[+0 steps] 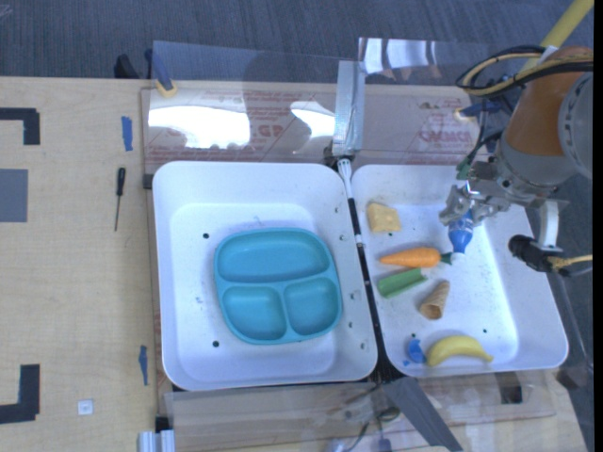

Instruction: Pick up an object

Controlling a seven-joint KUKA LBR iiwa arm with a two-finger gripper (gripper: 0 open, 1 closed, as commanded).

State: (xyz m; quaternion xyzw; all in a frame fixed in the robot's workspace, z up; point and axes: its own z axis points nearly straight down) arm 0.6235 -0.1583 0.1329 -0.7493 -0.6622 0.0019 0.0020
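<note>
**Blue-tipped pincer low in the right bin**

Grey metal and an orange band mark the arm (542,121) that we see reaching in from the right, its two-finger pincer (459,237) hanging low over the right-hand shallow white plastic bin (528,337). We cannot tell whether the pincer is released or clenched, and we see nothing clearly between its blue tips.

Just beside the pincer, toward the left bin, lies an orange toy carrot with a green stem end (412,257). Beyond that, up toward the far wall, sits a pale yellow wedge-shaped toy (382,217). Directly under the carrot lies a green cylindrical toy (400,282), and nearer the front from the pincer rests a tan cone-shaped piece (434,299). Well apart from the pincer, at the front edge of the same bin, a yellow toy banana (457,349) lies just beside a small blue object (415,351).

Across the divider, far from the pincer, the left-hand shallow white bin (179,252) holds a turquoise three-compartment plastic tray (278,283).
</note>
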